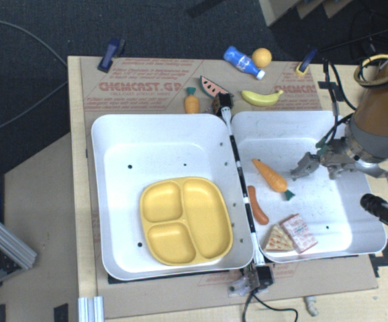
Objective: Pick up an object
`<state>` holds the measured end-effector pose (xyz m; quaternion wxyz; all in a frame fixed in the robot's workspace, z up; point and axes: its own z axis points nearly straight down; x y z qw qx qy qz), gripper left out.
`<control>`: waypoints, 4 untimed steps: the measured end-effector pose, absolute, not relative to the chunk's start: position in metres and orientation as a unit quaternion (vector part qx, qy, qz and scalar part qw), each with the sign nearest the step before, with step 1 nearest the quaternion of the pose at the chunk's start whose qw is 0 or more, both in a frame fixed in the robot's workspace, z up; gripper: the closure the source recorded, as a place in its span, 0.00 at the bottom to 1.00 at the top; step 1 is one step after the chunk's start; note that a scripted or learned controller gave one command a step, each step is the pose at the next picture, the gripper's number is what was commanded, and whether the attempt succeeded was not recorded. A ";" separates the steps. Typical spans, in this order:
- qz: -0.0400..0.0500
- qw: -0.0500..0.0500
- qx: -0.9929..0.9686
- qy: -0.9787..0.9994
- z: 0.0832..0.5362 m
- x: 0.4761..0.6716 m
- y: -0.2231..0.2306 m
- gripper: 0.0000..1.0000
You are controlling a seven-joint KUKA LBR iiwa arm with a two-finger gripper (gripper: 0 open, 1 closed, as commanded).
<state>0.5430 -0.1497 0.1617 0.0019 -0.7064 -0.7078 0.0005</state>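
From the overhead camera, the tabletop (140, 72) carries two shallow white bins side by side. The left bin (113, 146) holds a yellow divided plate (186, 219) with three compartments, lying toward the near side.

The right bin (362, 233) holds several small things. A toy carrot (270, 176) lies at a slant near the middle, its green end pointing toward the near right. A red-orange sausage (257, 205) lies just beside the bin's left wall, below and left of the carrot. A sandwich wedge (279, 239) rests in the near left part of the bin, touching a small pink packet (299, 232) on its right.

The grey arm (382, 113) reaches in from the right over the right bin. Its claw (303, 168) hangs just right of the carrot, apart from it, with nothing between its fingers; they look spread apart.

On the tabletop behind the bins lie a banana (261, 98), a blue bottle (242, 62), an orange ball (262, 57), a watermelon slice (211, 86) and a small orange toy (192, 103). A blue clamp (111, 55) sits at the far left corner.
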 end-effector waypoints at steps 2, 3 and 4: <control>0.000 -0.001 -0.707 -0.707 0.085 0.589 -0.097 0.00; 0.001 0.001 -0.707 -0.707 0.085 0.570 -0.112 0.00; 0.000 0.000 -0.707 -0.707 0.094 0.570 -0.112 1.00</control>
